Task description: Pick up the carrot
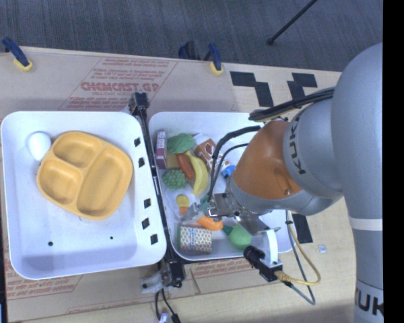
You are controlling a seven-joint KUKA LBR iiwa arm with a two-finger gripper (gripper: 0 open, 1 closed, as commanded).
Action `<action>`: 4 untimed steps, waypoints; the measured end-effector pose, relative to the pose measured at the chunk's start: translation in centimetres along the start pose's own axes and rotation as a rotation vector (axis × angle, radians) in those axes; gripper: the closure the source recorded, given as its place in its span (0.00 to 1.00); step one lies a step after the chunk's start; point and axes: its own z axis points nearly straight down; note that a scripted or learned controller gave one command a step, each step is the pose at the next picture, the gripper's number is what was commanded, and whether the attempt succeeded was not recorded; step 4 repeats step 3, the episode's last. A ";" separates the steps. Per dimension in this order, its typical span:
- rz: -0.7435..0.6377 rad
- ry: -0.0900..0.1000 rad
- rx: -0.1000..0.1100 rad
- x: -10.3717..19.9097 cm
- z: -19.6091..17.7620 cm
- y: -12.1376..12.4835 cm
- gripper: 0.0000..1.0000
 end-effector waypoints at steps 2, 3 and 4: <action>-0.413 -0.002 -0.002 1.9 -10.1 2.9 1.00; -0.513 -0.003 -0.003 5.8 -18.3 5.4 1.00; -0.513 -0.003 -0.003 5.8 -18.3 5.4 1.00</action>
